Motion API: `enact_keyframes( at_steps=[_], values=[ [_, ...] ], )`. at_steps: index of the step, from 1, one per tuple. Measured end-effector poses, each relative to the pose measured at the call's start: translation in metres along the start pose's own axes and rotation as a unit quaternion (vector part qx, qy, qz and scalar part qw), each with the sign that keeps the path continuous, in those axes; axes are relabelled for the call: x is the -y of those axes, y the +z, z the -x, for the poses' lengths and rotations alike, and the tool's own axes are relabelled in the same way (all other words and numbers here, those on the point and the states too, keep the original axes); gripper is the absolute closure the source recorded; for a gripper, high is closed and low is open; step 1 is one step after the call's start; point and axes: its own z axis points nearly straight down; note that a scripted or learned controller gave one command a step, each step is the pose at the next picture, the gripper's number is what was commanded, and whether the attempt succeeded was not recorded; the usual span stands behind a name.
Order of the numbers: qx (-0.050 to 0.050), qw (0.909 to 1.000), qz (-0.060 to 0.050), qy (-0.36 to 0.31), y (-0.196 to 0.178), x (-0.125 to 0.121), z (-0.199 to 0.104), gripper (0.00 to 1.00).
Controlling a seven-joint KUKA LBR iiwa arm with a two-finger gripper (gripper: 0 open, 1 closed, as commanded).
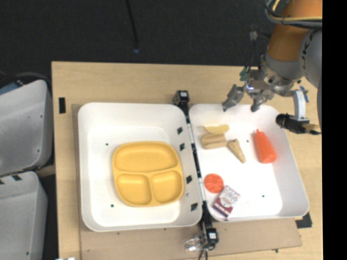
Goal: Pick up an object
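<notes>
Over the far edge of the right white bin (287,196) I see my gripper (242,103), hanging from the grey arm with its orange band (290,34) that reaches in from the right. Its 2 fingers (232,99) are spread apart with nothing between them, above the bin's far left corner.

Just near of the gripper, on the bin floor, lies a pale yellow wedge-shaped piece (216,129), and touching its near side a tan cylindrical piece like a bread roll (213,141). Right of those, a small tan cone-shaped piece (236,150) lies on its side, pointing toward the near right. Farther right, an orange bottle-shaped object (264,147) lies flat, its narrow end pointing to the far side. Toward the near left corner of this bin I see a round red-orange object (213,183), and just beside it, on the near right, a small crumpled red and white packet (226,201).

Left of all this, the second white bin (95,126) holds a yellow plastic plate with 3 compartments (147,173), well apart from the gripper. Both bins sit on the light wooden bench (135,80).
</notes>
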Motion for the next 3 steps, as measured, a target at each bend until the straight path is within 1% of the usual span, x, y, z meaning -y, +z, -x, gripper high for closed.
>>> enact_keyframes(
  at_steps=[1,2,3],
  values=[
    [0.0,1.0,0.007,-0.001,-0.009,-0.002,0.0,0.0],
    [0.002,1.0,0.006,-0.001,0.032,-0.004,0.001,0.0],
    [0.002,1.0,0.006,-0.002,0.089,-0.014,0.002,0.0]
  ],
)
